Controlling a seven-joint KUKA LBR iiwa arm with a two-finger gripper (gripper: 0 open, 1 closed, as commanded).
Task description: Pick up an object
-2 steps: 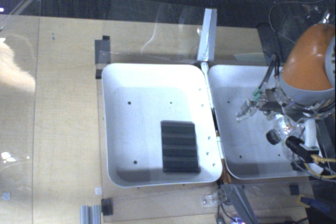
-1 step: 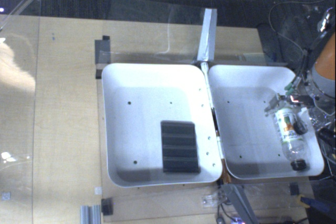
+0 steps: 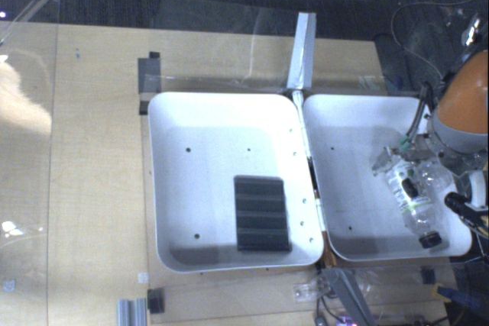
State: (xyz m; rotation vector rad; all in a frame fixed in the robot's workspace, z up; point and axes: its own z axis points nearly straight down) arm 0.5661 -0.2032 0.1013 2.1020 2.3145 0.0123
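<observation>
Your arm (image 3: 462, 107) hung over a clear bottle (image 3: 412, 198) in the right bin (image 3: 344, 164); jaws' state unclear, no readable labels.

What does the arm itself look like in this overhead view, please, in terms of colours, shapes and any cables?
The arm enters from the right as a rounded orange band over a grey ring. Below it, the gripper is a cluttered grey and black assembly. Thin cables loop beside it, one of them green, along with a small black part.

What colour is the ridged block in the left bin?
Black; the ridged block shows in the camera view.
</observation>
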